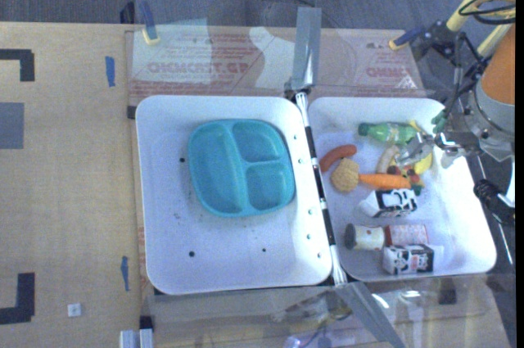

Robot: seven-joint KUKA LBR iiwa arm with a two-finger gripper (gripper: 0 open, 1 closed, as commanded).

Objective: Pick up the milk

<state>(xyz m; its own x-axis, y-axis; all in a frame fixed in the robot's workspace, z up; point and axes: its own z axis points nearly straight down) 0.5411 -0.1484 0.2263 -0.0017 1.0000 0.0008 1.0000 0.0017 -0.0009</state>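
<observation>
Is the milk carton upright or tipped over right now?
Tipped: the milk carton lies on its side at the right bin's near edge.

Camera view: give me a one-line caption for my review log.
Arm's end effector hovers over the food pile at the right bin's far side, away from the milk near its front edge; teal plate in left bin.

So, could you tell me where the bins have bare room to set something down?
Left bin: bare floor all around the blue tray, widest below it. Right bin: crowded from the bottle down to the cartons; small bare patches at its upper left corner and right of the cartons.
</observation>
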